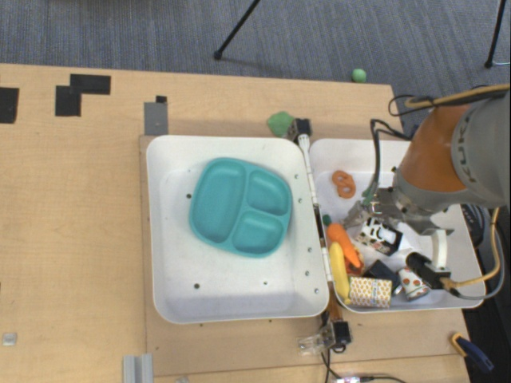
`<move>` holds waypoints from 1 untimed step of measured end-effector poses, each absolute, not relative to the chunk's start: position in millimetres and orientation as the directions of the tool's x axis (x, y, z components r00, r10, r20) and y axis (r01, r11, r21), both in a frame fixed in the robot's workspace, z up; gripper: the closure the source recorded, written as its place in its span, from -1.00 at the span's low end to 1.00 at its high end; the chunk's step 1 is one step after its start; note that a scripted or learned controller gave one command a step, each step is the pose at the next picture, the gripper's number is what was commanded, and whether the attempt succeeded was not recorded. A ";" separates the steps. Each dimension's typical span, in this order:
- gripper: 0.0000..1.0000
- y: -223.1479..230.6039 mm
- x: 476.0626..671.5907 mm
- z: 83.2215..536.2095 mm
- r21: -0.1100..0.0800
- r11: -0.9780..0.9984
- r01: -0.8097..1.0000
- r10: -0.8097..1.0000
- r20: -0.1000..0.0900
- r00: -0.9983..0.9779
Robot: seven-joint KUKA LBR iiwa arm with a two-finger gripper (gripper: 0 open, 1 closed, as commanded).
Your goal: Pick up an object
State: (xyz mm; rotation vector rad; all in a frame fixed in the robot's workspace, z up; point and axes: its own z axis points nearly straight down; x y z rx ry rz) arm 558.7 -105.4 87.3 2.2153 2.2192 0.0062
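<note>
The arm comes in from the right over the right bin (351,152). My gripper (370,211) hangs low near that bin's middle, just above a black-and-white toy (377,235). To its left lie an orange carrot (345,240) and a yellow banana (339,270). A brown pretzel (343,183) rests further back, clear of the gripper. I see nothing held between the fingers.
A patterned cup (370,292), a dark block (381,268) and a small spotted piece (409,282) crowd the right bin's front. The left bin (172,286) holds a teal divided plate (239,206). A green lump (280,122) sits on the bench behind the bins.
</note>
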 end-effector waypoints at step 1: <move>-1.00 -94.9 540.3 87.6 0.013 0.001 1.000 1.000 -0.003 -0.001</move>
